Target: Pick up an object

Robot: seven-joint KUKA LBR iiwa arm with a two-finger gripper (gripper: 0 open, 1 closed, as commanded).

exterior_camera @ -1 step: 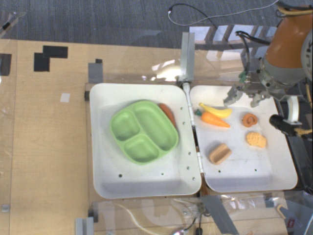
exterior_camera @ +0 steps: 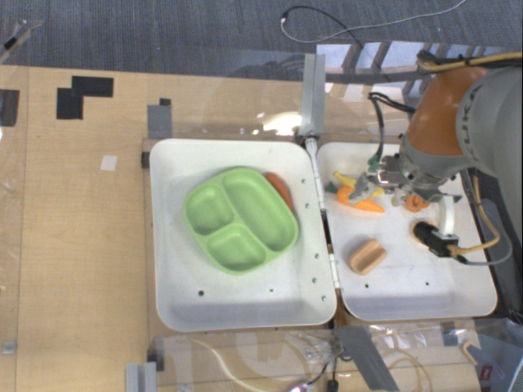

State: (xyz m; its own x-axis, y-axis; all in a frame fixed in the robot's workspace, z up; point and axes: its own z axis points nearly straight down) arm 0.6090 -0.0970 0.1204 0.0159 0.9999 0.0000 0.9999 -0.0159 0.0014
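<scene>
While arm reaches in from right, gripper [exterior_camera: 391,188] sits low over far part of right bin [exterior_camera: 425,300], among small toy foods; finger state cannot be told. Toy carrot [exterior_camera: 367,207] lies just left of gripper, yellow-green piece [exterior_camera: 346,181] beyond it, orange piece [exterior_camera: 417,203] on right. Tan bread-like block [exterior_camera: 367,256] lies nearer, apart. Left bin [exterior_camera: 176,300] holds green divided plate [exterior_camera: 239,219], red-orange item [exterior_camera: 280,189] touching its far right rim.
</scene>
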